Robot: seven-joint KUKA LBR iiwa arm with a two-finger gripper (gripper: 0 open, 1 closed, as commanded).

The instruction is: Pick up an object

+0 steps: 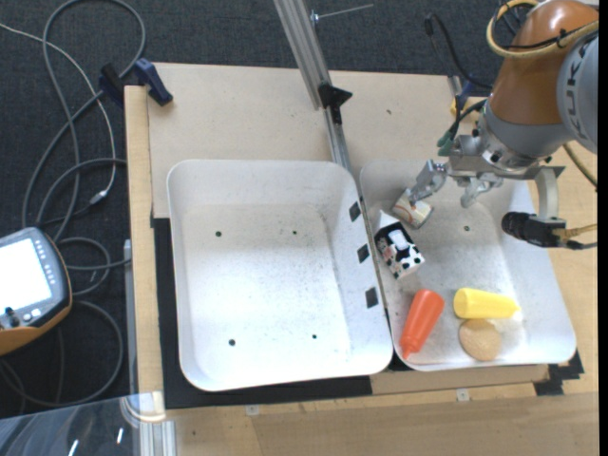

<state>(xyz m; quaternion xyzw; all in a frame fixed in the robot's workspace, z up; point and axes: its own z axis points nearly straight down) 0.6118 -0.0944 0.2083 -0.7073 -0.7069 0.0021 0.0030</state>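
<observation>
We see a grey rounded metal arm [579, 74] with a glossy orange band [534, 60] above its wrist, yellow and black cables [508, 22] looping beside it, and a silver metal two-finger gripper [451, 190].

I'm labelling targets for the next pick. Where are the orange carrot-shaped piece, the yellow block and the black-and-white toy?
orange carrot-shaped piece [420, 319], camera view, middle of its body.
yellow block [485, 303], camera view, centre of its top face.
black-and-white toy [400, 251], camera view, middle of its spotted body.
</observation>
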